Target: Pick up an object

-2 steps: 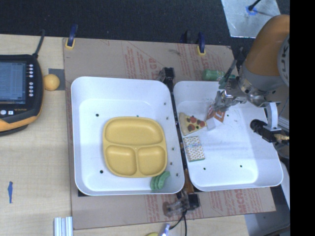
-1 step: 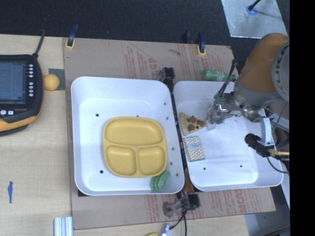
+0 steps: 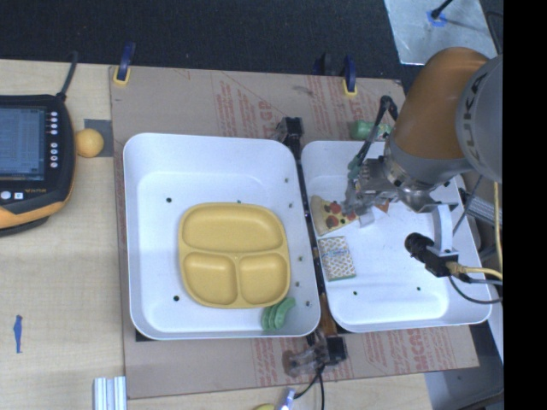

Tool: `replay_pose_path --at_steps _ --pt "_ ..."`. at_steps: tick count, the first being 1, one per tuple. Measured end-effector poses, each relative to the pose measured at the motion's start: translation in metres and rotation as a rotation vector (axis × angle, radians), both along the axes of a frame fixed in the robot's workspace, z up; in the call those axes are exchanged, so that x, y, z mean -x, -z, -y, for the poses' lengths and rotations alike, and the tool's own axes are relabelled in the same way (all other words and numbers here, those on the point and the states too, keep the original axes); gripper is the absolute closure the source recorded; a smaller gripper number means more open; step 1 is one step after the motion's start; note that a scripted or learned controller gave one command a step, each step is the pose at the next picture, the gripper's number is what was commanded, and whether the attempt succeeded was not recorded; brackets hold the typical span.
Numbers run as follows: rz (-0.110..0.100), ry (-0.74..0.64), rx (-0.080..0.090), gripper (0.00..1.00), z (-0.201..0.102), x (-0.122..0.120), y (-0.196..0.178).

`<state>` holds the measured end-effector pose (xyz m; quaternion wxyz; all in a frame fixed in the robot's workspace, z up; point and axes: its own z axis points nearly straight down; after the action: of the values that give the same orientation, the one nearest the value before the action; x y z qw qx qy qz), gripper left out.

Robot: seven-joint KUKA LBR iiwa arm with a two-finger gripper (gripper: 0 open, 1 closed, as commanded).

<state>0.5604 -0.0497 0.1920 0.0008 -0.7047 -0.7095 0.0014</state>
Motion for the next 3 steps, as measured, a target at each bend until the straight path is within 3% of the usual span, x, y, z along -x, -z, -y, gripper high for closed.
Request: replay_pose_path --at_steps 1,2,3 --pt "-0.002 -0.001 0.000 1.00 0.001 0.000 -0.010" --pt "0.002 0.005 0.000 1.00 0.064 -0.010 0.007" --pt "0.002 0.003 0.000 1.00 0.065 -0.011 -0.004"
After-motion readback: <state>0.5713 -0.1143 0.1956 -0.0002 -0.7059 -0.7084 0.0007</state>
